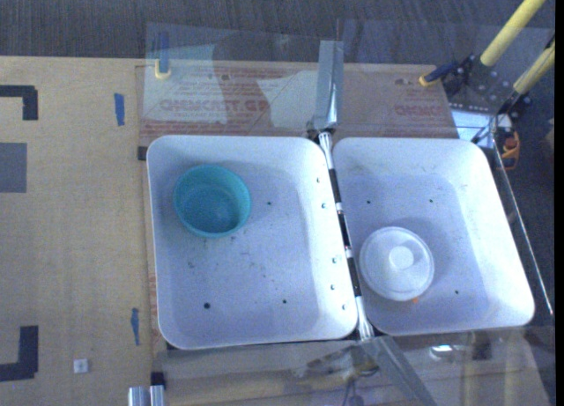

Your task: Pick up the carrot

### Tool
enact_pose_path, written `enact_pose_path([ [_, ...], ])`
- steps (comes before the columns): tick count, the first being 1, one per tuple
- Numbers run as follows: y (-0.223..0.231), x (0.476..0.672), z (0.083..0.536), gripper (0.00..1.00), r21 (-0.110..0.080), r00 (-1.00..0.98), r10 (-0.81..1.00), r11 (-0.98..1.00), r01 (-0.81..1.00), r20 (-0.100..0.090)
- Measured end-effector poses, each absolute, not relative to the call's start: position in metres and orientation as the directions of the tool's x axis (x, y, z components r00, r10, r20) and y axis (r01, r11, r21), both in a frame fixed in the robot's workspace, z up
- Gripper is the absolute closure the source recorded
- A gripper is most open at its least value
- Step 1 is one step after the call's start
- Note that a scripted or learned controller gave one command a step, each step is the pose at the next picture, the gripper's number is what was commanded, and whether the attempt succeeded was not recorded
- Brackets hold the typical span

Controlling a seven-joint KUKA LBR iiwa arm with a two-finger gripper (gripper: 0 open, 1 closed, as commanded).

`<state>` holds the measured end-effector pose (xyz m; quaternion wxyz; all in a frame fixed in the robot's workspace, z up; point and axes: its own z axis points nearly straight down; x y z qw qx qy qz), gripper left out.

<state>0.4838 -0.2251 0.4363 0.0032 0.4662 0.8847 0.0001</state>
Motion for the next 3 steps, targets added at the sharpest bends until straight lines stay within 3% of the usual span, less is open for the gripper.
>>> enact_pose_path([
  [1, -0.223, 0.481, 0.437, 0.00, 0.001, -0.847, 0.531, 0.847, 0.531, -0.005],
  [2, -0.223, 0.481, 0.437, 0.00, 0.000, -0.954, 0.300, 0.954, 0.300, -0.005],
  [3, -0.225, 0.482, 0.449, 1.00, 0.000, -0.952, 0.305, 0.952, 0.305, -0.016],
])
